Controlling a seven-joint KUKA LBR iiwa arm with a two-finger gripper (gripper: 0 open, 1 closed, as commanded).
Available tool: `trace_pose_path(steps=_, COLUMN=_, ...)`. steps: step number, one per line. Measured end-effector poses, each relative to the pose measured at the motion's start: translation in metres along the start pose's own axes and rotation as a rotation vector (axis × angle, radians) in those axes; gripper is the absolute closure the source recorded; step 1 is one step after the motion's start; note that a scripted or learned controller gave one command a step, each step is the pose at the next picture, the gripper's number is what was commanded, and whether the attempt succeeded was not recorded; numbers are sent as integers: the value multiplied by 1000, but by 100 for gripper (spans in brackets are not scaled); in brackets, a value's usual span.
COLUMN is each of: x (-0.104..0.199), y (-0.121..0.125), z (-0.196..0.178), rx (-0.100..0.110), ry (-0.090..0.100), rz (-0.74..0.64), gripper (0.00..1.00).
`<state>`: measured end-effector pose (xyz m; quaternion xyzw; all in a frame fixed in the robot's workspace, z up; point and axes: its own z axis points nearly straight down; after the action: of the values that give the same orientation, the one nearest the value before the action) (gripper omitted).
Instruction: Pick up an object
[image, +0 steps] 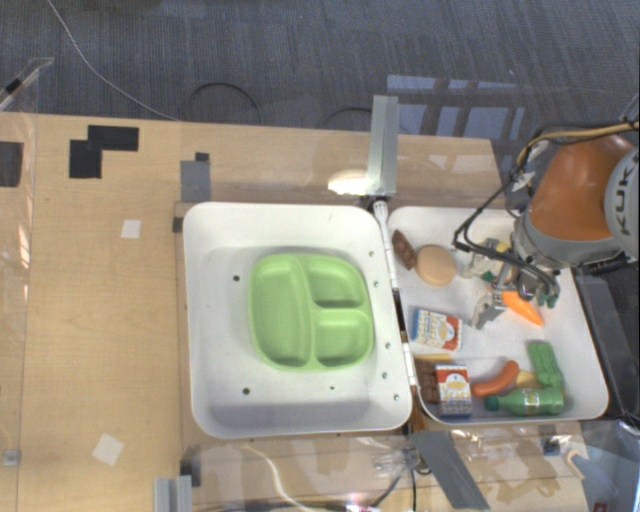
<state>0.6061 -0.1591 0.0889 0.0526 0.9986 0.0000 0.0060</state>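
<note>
The right bin (590, 380) holds several small items. An orange carrot-shaped piece (524, 308) lies near its right side, directly under my gripper (508, 298), which hangs low over the bin at the end of the grey and orange arm (575, 195). A tan round bun (435, 265) and a brown piece (403, 249) lie to the gripper's left. A blue and white box (436, 329), a red box (453, 388), a sausage (497, 379), a green bottle (527, 402) and a green block (545, 363) lie nearer the front edge.
The left bin (215, 400) holds a green divided plate (308, 310). A metal post (383, 145) stands behind the wall between the bins. Black cables (480, 215) loop off the arm over the right bin's back. Wooden bench top extends to the left.
</note>
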Motion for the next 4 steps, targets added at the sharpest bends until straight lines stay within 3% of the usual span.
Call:
trace_pose_path(steps=1, x=-5, y=0, z=-16, rx=2, ry=-19, rz=-5, gripper=100)
trace_pose_path(steps=2, x=19, y=-27, z=-2, rx=2, ry=-5, rz=-219, gripper=100)
trace_pose_path(steps=3, x=30, y=-50, z=-25, rx=2, ry=1, rz=-558, gripper=100)
trace_pose_path(steps=4, x=30, y=-49, z=-25, rx=1, ry=1, rz=-559, gripper=0)
